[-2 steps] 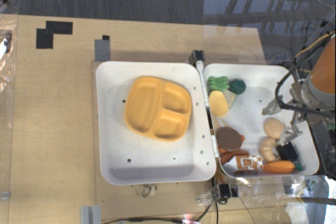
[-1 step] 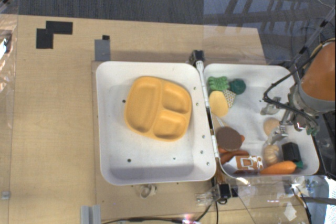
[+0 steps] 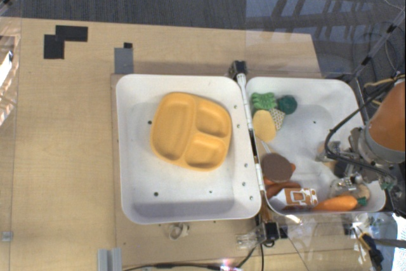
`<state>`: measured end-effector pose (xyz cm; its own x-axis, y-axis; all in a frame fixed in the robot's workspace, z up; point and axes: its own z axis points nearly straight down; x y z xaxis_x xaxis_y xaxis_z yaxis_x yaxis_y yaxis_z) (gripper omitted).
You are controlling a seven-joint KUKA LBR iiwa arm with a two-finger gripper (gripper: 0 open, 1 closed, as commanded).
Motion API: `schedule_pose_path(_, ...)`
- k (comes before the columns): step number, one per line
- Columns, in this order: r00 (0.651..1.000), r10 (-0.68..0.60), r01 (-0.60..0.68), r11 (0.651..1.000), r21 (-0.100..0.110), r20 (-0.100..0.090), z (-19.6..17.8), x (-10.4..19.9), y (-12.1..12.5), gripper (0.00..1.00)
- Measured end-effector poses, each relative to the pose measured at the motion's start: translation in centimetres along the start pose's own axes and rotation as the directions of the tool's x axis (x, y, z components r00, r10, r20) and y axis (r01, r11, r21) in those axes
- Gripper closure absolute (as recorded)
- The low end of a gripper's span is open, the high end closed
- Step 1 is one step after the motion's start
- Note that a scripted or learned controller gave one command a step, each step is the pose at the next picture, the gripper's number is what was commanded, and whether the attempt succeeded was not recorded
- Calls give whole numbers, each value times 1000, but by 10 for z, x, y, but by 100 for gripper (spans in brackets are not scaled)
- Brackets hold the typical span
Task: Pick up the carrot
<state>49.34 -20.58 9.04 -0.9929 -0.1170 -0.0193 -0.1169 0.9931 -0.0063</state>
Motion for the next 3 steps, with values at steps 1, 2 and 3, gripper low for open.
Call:
schedule_pose_path(1, 976, 220, -220, 976, 0, -1, 1, -62, -7, 0)
schedule_pose_path(2, 908, 419, -419, 908, 1, -5, 4, -121, -13, 0)
schedule_pose_path(3, 908, 419, -419, 908, 1, -5, 4, -121, -13, 0)
